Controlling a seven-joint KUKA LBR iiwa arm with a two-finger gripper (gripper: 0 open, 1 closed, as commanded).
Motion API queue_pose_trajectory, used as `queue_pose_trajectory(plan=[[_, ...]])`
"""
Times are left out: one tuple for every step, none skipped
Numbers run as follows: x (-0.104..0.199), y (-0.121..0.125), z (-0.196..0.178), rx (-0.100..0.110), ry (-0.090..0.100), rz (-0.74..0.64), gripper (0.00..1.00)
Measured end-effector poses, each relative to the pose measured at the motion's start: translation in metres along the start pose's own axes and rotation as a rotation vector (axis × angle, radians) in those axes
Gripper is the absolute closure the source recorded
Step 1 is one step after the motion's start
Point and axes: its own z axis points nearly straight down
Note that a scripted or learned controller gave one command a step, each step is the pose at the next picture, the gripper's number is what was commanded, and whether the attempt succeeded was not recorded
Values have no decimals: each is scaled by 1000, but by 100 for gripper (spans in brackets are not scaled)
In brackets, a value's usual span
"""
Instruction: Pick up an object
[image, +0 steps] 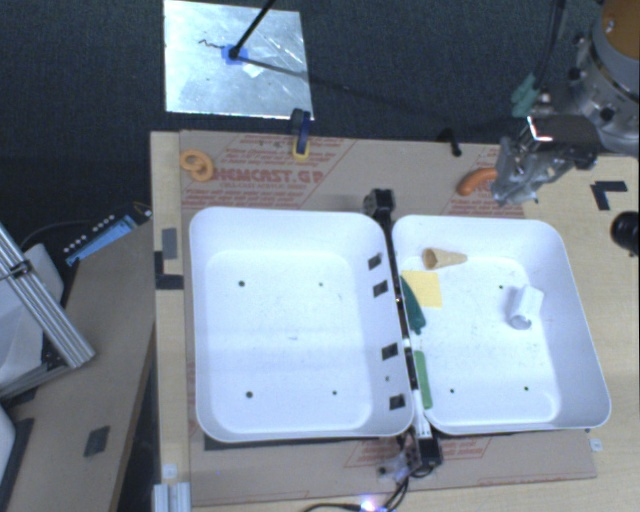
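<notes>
Nothing is lifted yet. The pincer (520, 175) hangs at upper right, above the right bin (575, 290); its grip state cannot be told. The white cylinder (519, 305), yellow card (424, 289) and cone (443, 258) lie inside.

Red print on the cardboard sheet (270, 172) is too blurred to read.

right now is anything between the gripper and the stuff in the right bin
Nothing visible blocks it. The gripper sits above the right bin's far rim, outside it. The white cylinder, ice-cream cone, yellow square and green pieces along the left wall lie uncovered and mostly spaced apart.
</notes>
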Motion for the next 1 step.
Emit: queue_pose_trajectory(plan=[[43, -14, 36, 2, 0, -1, 100]])
